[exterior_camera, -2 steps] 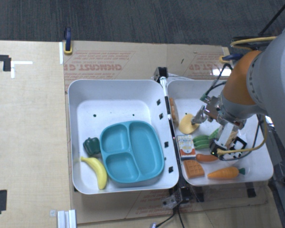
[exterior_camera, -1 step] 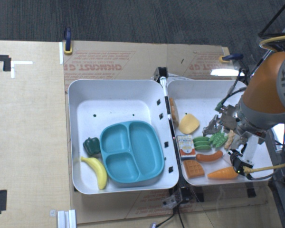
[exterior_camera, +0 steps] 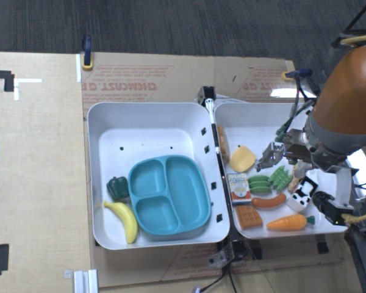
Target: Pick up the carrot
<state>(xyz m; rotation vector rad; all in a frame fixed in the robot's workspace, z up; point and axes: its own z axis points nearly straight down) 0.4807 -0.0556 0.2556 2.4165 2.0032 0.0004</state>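
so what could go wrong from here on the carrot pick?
1. Clutter: the carrot lies near the right bin's front wall, with the waffle and sausage close by; the fingers may catch a neighbour or the wall.
2. Distance: the gripper sits over the yellow piece and green vegetables, well short of the carrot, so closing there grabs the wrong item.
3. The carrot's tapered shape may slip out.
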